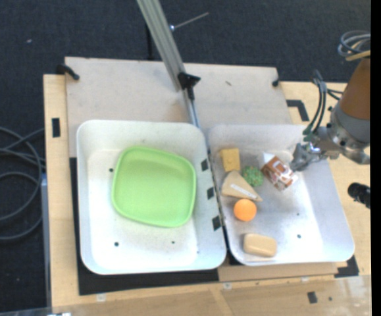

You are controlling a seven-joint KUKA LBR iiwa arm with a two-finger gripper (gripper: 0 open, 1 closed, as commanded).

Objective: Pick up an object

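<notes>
Packet [278, 173] lies tilted; long axis toward upper left, beside gripper [303, 158].

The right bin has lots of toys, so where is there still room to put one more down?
In the right bin, bare floor lies right of the orange ball and tan block, below the red-and-white packet. It is crowded on its left: yellow cube, green piece, wedge. The gripper is beside the packet.

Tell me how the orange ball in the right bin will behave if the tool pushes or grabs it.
The orange ball looks round and smooth, so a push would probably send it rolling across the right bin. It may slip out of a pinch that is off-centre. The wedge lies close beside it and might stop a roll that way.
</notes>
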